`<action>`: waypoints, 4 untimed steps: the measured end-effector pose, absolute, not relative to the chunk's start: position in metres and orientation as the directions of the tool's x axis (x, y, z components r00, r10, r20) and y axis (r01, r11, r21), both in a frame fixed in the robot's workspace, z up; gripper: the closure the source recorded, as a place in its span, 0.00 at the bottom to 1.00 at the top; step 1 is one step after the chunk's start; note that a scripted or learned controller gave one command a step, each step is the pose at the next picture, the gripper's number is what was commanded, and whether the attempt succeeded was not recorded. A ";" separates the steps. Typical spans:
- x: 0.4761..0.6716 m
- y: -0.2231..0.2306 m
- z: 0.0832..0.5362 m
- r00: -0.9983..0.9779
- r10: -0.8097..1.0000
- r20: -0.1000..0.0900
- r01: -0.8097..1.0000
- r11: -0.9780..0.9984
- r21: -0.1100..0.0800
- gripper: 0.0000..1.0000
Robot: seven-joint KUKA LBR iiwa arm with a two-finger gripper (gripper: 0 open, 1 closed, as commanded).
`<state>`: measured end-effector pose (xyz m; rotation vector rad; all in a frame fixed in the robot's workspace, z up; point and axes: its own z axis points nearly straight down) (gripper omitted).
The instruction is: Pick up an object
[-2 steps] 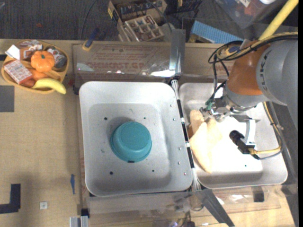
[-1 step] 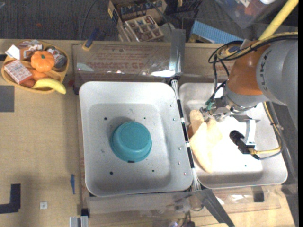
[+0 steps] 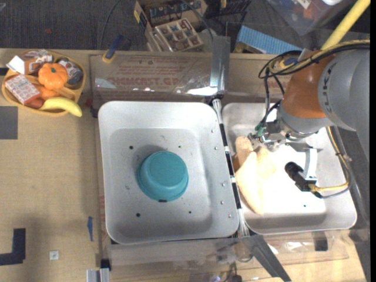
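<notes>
A teal bowl [image 3: 163, 175] lies upside down in the middle of the left bin [image 3: 111, 122]. A pale cream, soft-looking object [image 3: 258, 178] rests against the left wall of the right bin [image 3: 338, 216], with a smaller cream lump [image 3: 242, 145] at its top. The gripper [image 3: 266, 140] hangs from the grey and orange arm [image 3: 308, 96] and sits low over the upper edge of the cream object, touching or nearly touching it. The wrist body hides how the gripper stands.
A black connector on a yellow cable [image 3: 301, 176] hangs from the arm over the right bin's middle. A dish of toy fruit [image 3: 44, 84] stands on the bench at the far left. A clear plastic strip [image 3: 158, 75] runs behind the bins.
</notes>
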<state>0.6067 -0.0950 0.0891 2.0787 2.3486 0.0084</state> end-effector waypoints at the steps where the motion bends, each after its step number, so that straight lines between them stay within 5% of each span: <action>1: 0.607 -0.095 0.089 -0.121 0.993 0.000 0.993 0.121 0.007 0.00; 2: 0.607 -0.095 0.089 -0.121 0.993 0.000 0.993 0.121 0.007 0.00; 3: 0.608 -0.096 0.101 -0.119 0.993 -0.001 0.993 0.119 0.012 1.00; 4: 0.637 -0.089 0.206 -0.620 0.785 -0.006 0.785 0.620 0.005 1.00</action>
